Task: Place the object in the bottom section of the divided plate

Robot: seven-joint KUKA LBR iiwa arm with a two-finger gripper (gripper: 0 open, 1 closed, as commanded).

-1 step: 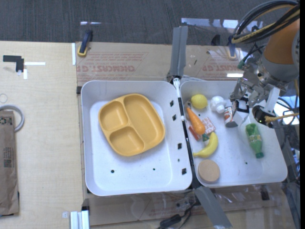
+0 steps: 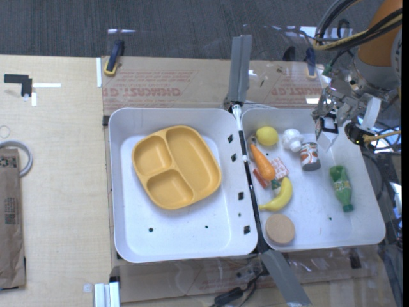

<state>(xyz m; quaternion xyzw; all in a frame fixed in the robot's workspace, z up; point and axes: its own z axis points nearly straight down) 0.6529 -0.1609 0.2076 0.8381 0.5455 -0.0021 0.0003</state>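
The arm (image 2: 377, 31) comes in from the right, and part of it is cut off by the top and right edges of the picture. Black and yellow cables loop above it. The gripper (image 2: 329, 123) hangs over the top right corner of the right bin (image 2: 370, 232). It is small and mixed up with dark parts and wires, so it is not possible to tell if it is apart or together. Nothing can be seen between its fingers.

The yellow divided plate (image 2: 177, 166) sits in the left bin (image 2: 172, 235), turned at a slant. It has one big section and two small ones.

The other things all lie in the right bin. A lemon (image 2: 267, 136) is near the top, with a small white thing (image 2: 291, 138) just beside it that is too blurry to name. A small can (image 2: 310, 156) stands near the gripper; its label is too small to read. A carrot (image 2: 262, 162) lies on top of a red and white packet (image 2: 276, 169). A banana (image 2: 279, 197) lies just below them, and a round tan cookie (image 2: 280, 229) below that. A green bottle (image 2: 341, 187) lies on its side, well apart to the right.

Behind the bins is brown cardboard (image 2: 153, 82) with faded red writing that is hard to read. A brown paper bag (image 2: 11, 216) is cut off at the left edge.
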